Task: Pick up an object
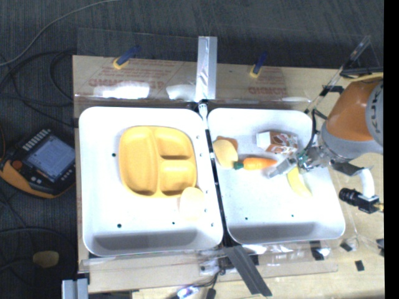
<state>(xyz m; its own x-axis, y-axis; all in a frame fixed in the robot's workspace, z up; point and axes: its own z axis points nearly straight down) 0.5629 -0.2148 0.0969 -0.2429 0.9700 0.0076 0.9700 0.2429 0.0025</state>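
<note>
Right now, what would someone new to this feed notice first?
Probably the big yellow divided tray sitting in the left bin, with a pale round piece just off its lower right corner. Next, the cluster in the right bin: a carrot, a yellow-orange rounded item, a small printed box and a banana. The hand reaches in from the right, low beside the carrot.

around my bench the floor (262, 11) is dark grey carpet, filling the top and left of the frame. a thin pale cable (75, 11) snakes across it at upper left, and black cables (28, 73) loop at the left edge. an orange and black handheld controller (38, 164) lies on the carpet at middle left. the bench top (156, 73) is pale wood, evenly lit.
</note>
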